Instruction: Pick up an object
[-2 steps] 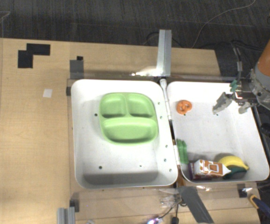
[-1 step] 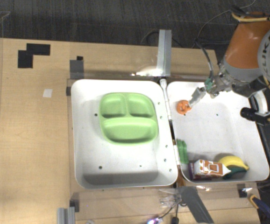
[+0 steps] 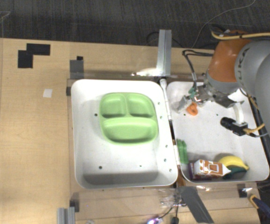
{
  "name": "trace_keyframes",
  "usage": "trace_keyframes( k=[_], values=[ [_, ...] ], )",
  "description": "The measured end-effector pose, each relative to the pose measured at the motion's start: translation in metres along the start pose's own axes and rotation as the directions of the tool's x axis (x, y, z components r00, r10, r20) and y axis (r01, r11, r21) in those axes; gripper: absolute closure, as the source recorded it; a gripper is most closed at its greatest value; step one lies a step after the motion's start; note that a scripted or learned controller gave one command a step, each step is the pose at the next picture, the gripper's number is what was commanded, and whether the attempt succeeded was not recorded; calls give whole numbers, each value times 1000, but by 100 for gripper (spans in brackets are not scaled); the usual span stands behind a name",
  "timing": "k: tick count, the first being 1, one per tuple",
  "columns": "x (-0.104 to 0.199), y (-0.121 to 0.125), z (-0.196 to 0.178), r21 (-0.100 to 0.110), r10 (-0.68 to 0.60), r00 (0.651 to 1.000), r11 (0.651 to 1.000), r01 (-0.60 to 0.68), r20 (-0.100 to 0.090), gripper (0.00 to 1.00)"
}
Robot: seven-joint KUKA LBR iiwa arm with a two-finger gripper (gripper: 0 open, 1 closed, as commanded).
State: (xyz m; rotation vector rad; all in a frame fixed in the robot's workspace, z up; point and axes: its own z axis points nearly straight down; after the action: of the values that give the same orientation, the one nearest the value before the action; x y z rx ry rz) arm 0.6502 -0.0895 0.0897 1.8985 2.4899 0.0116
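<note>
Just below the gripper (image 3: 194,98), whose finger spread could not be told, a small orange plastic piece (image 3: 192,109) was approached; lowering and closing seemed needed next.

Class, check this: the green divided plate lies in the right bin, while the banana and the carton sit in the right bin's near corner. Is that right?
Not quite. The camera view shows the green divided plate in the left bin, not the right bin. The banana and carton do sit in the right bin's near corner.
</note>
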Motion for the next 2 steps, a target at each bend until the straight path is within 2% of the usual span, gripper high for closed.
trace_keyframes(
  k=[1, 2],
  values=[
    [-44, -11, 1, 2, 170, 985, 985, -170, 1, 0],
    [-43, -7, -14, -5, 165, 986, 986, -165, 0, 100]
  ],
)
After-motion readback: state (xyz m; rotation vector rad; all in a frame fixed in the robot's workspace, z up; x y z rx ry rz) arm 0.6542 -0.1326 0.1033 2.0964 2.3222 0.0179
